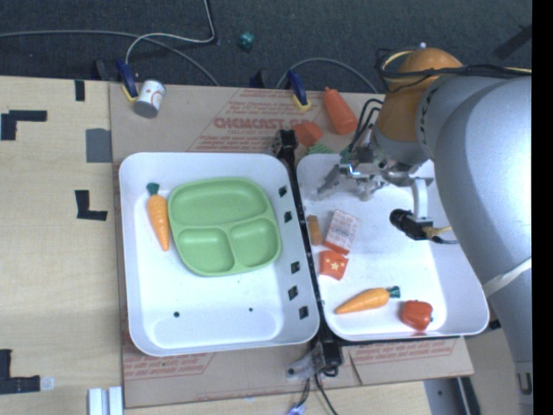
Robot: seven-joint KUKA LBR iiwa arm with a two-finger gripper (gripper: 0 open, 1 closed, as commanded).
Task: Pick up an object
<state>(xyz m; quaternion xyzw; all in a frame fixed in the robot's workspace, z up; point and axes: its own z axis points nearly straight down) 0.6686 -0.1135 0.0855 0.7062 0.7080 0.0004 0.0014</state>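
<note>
Bench (52, 258) w/ cardboard sheet (233, 124); on it 2 white bins (138, 258), small can (149, 97), orange toy (339, 111).

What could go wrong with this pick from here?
1. The tool hovers near the right bin's top-left corner; the bin wall and divider could block a clean descent.
2. The small packet, red block and orange stub lie close together, so a grasp may nudge neighbours or catch two.
3. The carrot is tapered and may slip.
</note>
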